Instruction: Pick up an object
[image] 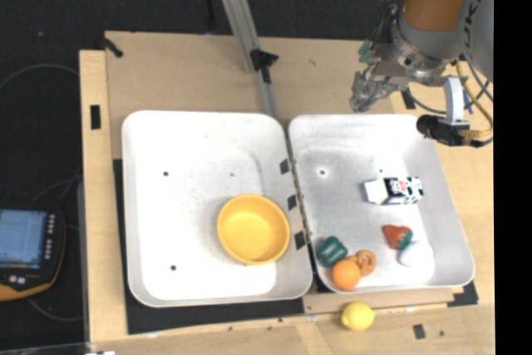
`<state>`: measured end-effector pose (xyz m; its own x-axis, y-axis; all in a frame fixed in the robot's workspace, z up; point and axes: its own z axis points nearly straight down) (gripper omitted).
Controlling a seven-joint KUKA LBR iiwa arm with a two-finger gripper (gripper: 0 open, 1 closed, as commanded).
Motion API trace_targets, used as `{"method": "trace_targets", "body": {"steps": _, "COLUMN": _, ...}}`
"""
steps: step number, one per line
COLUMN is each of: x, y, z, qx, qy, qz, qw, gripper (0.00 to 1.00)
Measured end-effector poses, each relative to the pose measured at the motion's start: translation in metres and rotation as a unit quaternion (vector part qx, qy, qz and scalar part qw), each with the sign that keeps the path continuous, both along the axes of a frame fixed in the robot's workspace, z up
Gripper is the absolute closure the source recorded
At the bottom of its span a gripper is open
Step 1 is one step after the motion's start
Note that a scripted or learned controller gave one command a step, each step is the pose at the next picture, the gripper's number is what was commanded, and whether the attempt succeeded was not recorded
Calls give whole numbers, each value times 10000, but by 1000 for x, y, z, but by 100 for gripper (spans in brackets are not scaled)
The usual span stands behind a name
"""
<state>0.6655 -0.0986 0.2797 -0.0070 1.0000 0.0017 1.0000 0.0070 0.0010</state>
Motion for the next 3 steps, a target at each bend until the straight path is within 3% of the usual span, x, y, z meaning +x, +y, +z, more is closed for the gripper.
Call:
{"method": "trace_targets", "body": {"steps": 2, "x": 16, "y": 105, "z": 0, "qx": -6, "qy": -4, "qz": -3, "qw": 10000, "gripper": 100}}
{"method": "trace_targets", "body": {"steps": 3, "x": 18, "y": 153, "z": -21, "qx": -14, "qy": 13, "qz": -8, "qw": 10000, "gripper": 100}}
